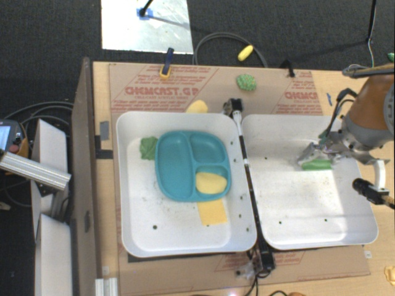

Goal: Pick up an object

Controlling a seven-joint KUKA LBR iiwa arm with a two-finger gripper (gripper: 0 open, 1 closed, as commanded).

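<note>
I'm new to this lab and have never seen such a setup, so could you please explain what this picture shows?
One camera fixed above a bench looks down at a slant. The grey and orange shape at the right is a robot arm; its gripper reaches into the right white bin, just above a small green object. Whether that object is grasped cannot be told from here. The left white bin holds a teal divided plate with a yellow piece in one compartment, a flat yellow slice beside the plate, and a green leafy piece at the plate's left edge.
</note>
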